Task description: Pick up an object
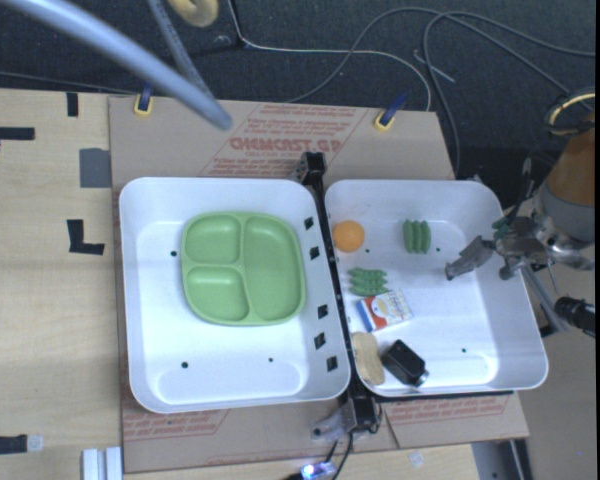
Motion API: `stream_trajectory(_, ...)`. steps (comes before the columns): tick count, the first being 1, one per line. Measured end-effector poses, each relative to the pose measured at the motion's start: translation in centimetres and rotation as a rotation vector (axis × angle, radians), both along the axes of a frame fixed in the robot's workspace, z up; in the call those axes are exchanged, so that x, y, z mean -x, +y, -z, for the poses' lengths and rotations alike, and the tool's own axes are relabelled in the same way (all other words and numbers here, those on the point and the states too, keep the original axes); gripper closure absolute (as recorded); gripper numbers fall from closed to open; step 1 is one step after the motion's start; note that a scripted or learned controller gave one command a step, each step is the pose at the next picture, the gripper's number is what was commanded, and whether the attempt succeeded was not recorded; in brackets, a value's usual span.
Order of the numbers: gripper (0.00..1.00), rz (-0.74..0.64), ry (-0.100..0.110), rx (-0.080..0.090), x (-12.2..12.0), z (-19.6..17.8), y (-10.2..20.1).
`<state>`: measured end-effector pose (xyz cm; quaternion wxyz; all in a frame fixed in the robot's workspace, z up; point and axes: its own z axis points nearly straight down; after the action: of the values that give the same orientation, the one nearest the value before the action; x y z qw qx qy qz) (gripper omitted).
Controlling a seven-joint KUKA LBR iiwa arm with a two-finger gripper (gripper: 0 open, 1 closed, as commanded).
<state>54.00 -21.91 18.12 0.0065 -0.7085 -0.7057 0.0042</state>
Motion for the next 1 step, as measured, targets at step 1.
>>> stream_trajectory(1,0.00,-0.005,-0.014,0.003,-0.34,-0.86,0.07)
